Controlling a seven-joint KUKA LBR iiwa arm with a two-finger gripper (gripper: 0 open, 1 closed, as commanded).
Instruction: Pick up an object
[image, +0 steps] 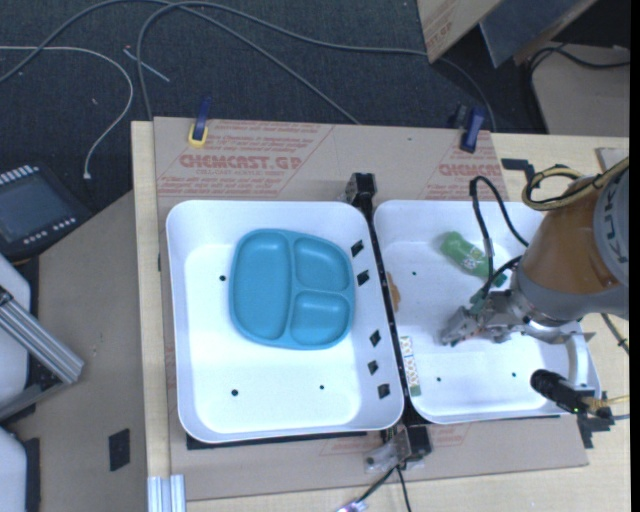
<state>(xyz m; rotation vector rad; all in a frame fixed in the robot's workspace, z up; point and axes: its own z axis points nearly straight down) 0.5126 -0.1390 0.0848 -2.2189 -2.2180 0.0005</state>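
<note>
Gripper (468, 328) low in the right bin (440, 390), lower right of frame — grip state unclear. Green object (462, 250) lies above it — a descent here risks closing on bare floor

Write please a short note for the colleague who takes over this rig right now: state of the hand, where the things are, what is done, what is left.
Hand: low inside the right bin, near its middle; nothing seen between its fingers, and whether they are open or shut is not clear.
Things: a green object lies in the right bin toward its far side, apart from the hand. A blue divided plate lies flat in the left bin.
Done: the arm has reached into the right bin; no pick is visible.
Left: grasp an object and lift it. The green object is likely the closest candidate.
</note>
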